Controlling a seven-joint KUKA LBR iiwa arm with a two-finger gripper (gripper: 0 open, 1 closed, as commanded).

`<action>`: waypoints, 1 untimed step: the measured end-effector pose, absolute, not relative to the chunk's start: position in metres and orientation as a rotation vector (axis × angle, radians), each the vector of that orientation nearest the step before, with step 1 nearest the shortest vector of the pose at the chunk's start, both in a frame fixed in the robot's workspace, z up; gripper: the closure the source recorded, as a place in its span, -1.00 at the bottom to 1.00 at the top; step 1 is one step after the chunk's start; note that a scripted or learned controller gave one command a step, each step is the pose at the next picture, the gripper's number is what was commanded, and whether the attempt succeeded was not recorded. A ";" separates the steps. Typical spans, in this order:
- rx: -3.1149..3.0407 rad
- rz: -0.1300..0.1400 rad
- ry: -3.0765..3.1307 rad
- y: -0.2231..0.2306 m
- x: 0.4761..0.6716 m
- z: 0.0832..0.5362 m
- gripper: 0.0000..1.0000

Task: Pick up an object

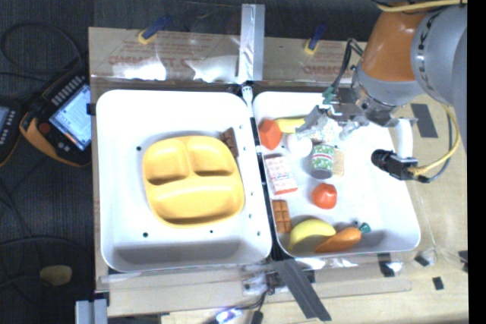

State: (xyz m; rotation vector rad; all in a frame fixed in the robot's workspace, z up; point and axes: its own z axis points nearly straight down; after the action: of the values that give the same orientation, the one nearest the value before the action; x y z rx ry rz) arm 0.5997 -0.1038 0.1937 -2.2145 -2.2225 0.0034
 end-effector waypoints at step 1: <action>-2.142 -0.008 -2.309 -0.139 0.596 0.097 -1.00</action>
State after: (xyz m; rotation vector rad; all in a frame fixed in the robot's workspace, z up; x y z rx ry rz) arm 0.5957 -0.1390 0.0975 -2.1424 -2.3094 -0.0076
